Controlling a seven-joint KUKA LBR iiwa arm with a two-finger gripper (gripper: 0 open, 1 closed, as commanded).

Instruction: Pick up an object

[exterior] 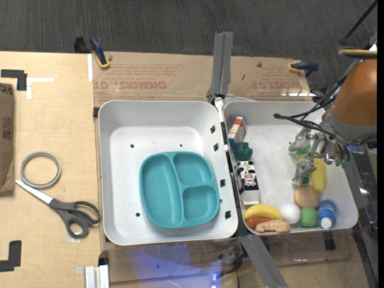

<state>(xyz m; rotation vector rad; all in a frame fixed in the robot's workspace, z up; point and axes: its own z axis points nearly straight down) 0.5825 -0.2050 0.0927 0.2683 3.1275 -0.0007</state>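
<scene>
My gripper point(303, 168) hangs over the right side of the right bin point(271, 120), reaching in from the right below the arm's orange band point(359, 95). A small greenish piece point(307, 164) shows right at the gripper, and I cannot tell whether it is held. Just beside the gripper lies a yellow object point(318, 176), with a brown egg-shaped object point(306, 196) below it. Along the bin's front lie a banana point(262, 210), an orange ridged piece point(271, 225), a white ball point(290, 213), a green ball point(308, 217) and a blue bottle point(326, 213).
By the divider lie a small orange-white box point(237, 126), a green item point(242, 150) and a black-white box point(246, 176). The left bin point(120, 131) holds a teal divided plate point(180, 188). Scissors point(63, 209) and a tape roll point(40, 169) lie on the bench at left.
</scene>
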